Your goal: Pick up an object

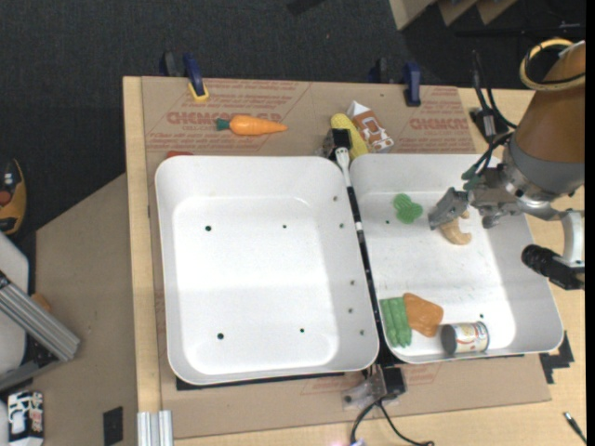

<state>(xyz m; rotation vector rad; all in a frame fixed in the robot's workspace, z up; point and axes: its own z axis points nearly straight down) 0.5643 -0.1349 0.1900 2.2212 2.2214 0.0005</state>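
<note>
My gripper (467,214) hangs over the upper middle of the right bin (521,286), open, with nothing between its fingers. A small tan curved piece (456,236) lies on the bin floor just in front of the fingertips. To its left sits a small green lumpy toy (406,208). At the bin's near edge lie a green ridged piece (396,321), an orange piece (424,313) and a small can (465,338) on its side.
The left bin (177,203) is beside the right one. Behind the bins on the cardboard lie a toy carrot (251,125), a yellow banana (346,134) and a small brown-and-white carton (373,130). Two clamps hold the board's far edge.
</note>
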